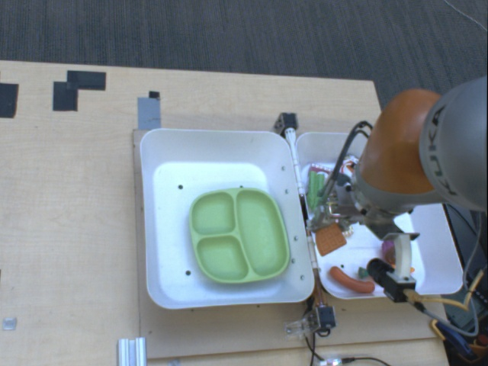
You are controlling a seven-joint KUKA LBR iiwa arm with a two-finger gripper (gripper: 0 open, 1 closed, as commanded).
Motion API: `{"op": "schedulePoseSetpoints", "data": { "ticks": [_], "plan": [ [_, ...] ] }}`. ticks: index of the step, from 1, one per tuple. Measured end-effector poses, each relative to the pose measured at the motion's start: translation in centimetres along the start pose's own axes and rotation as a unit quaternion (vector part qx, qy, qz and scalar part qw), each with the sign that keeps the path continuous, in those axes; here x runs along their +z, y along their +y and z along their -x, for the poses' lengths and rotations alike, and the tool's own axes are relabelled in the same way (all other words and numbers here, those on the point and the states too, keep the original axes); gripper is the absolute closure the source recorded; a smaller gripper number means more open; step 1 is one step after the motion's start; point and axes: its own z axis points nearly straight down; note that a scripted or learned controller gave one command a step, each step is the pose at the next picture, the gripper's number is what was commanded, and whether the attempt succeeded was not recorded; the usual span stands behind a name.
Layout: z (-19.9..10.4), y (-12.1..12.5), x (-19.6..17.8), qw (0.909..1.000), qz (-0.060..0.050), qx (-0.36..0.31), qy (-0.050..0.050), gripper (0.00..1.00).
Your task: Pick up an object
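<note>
Arm (415,155) hangs low over the right bin (446,239), its gripper (329,218) just above a brown cracker (330,240); a sausage (352,280) lies nearby. Left bin (149,204) carries a green tray (239,235).

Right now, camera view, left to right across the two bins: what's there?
Green three-compartment plastic plate in the left white bin → small brown square piece → red sausage-shaped toy, both in the right white bin.
</note>
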Motion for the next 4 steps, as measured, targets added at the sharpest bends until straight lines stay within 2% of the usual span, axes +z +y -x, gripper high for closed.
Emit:
{"op": "schedulePoseSetpoints", "data": {
  "ticks": [1,2,4],
  "plan": [
    [-0.99,-0.03,1.95,1.0,0.0,0.0,0.0,1.0],
    [-0.98,-0.02,1.95,1.0,0.0,0.001,0.0,0.0],
    [-0.98,-0.02,1.95,1.0,0.0,0.001,0.0,0.0]
  ]
}}
